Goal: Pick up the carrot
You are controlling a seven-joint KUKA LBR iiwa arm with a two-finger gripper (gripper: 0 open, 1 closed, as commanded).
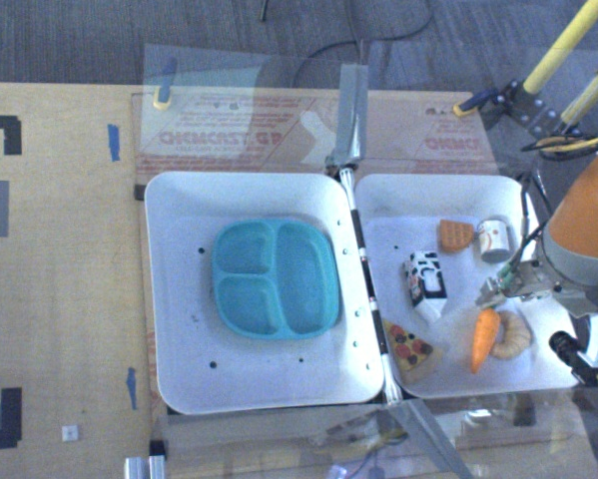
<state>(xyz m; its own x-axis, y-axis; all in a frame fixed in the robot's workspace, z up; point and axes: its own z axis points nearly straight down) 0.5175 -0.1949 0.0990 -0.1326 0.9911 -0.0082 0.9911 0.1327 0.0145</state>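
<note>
Carrot (485, 337), orange and tapered, lies in the right bin (378, 203) toward its near-right corner, broad end up and tip pointing at the near wall. It reads as a small toy piece: probably light, stiff and rather smooth, so a grip across the thick upper half should hold better than one on the narrow tip, which could squirt out. The gripper (506, 285) hangs just above the carrot's broad end, below the orange band of the arm (585, 218); whether its tool is wide or narrow cannot be told from this slant, and nothing is seen between it. A pale croissant-like pastry (516, 333) touches the carrot's right flank, leaving little room for a finger on that side, while its left flank faces bare bin floor. Near things in the same bin: a pizza slice (410, 349) at the near-left corner, a black-and-white carton (426, 277) toward the middle, an orange cracker-like piece (456, 236) and a small white can (493, 239) toward the far wall. The left bin (169, 297) bears a teal divided plate (276, 278) at its centre. The right bin's near wall stands close to the tip.
</note>
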